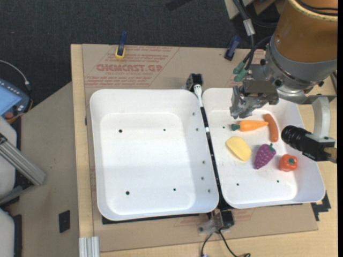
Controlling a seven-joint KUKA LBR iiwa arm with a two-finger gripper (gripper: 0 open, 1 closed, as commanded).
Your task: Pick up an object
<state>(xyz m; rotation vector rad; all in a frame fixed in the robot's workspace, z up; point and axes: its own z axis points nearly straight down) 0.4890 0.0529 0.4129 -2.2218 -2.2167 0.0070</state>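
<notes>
Overhead view, items from largest to smallest. The brown cardboard-covered counter carries two shallow white plastic bins: the left bin and the right bin, side by side and meeting along a dark seam. The grey arm with its orange band reaches over the right bin, and its metal pincer hangs above that bin's far part, just beside the carrot; whether the pincer is apart or together cannot be told from this angle, and nothing is seen between its tips.

All candidate objects lie in the right bin, five in count, one of each:
- one orange toy carrot with a green stub, lying flat;
- one yellow, rounded lemon-like toy;
- one purple toy grape bunch;
- one slim red-orange sausage-like piece, touching the carrot's thick end;
- one small red toy tomato.

These look like hollow plastic play food, so probably light, stiff and smooth, apt to slip or roll. The carrot is nearest; a hold across its thicker middle seems soundest.
</notes>
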